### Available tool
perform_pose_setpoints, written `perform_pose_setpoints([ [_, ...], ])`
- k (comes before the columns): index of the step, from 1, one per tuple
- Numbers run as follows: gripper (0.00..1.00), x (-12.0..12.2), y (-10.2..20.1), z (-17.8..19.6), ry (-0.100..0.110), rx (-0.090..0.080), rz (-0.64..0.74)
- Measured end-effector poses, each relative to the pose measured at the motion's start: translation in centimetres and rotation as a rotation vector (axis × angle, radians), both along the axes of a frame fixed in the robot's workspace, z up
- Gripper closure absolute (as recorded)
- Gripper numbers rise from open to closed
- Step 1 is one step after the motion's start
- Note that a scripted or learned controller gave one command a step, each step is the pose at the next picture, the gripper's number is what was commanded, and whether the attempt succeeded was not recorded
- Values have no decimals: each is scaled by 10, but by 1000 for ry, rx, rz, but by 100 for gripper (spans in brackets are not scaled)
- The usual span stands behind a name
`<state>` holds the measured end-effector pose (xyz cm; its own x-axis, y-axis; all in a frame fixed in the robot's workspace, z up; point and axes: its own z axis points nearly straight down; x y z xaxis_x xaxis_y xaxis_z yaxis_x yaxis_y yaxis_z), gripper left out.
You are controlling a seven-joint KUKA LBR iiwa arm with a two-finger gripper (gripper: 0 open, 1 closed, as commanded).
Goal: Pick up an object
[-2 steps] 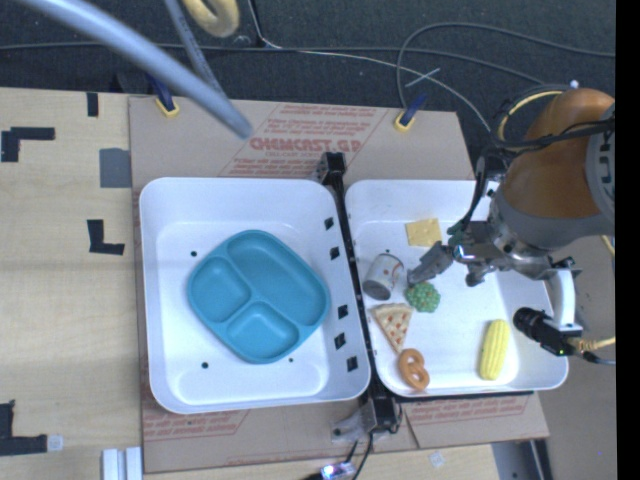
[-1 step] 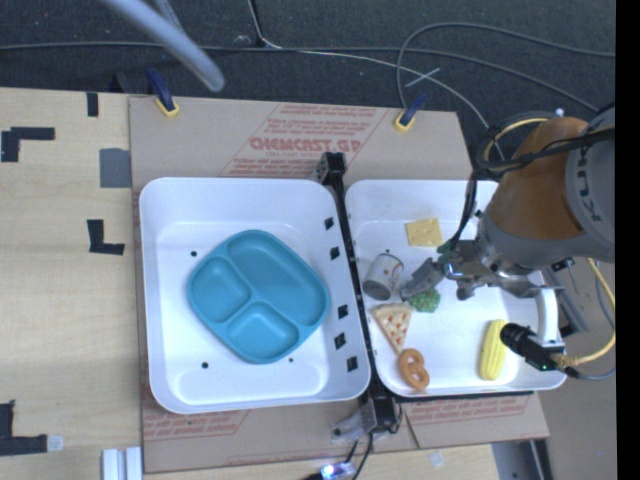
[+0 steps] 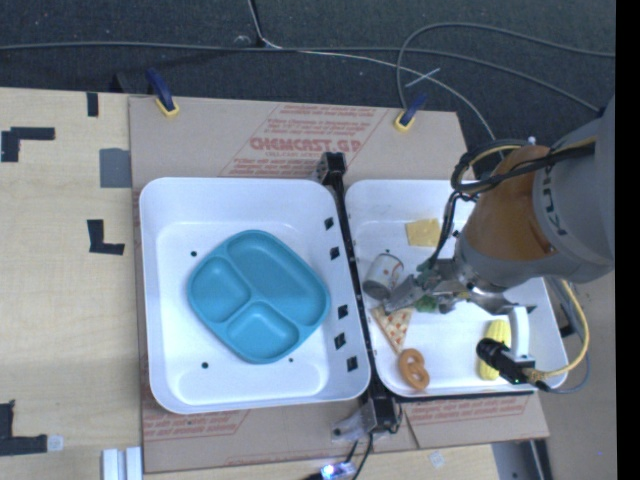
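The gripper (image 3: 392, 294) hangs low in the right bin (image 3: 385, 200), just above the pizza slice (image 3: 394, 325), likely lining up a grab; whether its jaws are spread or closed, I cannot tell. The pretzel (image 3: 413, 368) lies just below that slice.

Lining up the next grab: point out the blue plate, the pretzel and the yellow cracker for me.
blue plate (image 3: 258, 295): camera view, on its centre divider, left bin.
pretzel (image 3: 413, 368): camera view, on its middle, right bin's near edge.
yellow cracker (image 3: 423, 232): camera view, on its flat face, right bin.

L bin (image 3: 160, 268): plate (image 3: 258, 295) fills mid; R bin (image 3: 385, 193) rear free, food crowds front.
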<state>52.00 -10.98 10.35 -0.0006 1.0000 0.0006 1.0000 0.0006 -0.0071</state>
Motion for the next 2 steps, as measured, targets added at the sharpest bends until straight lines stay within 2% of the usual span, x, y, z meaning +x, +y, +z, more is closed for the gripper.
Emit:
perform_pose_setpoints([
  [1,100,1,1,13,-3,1,2],
  [2,100,10,-1,71,-12,-2,1],
])
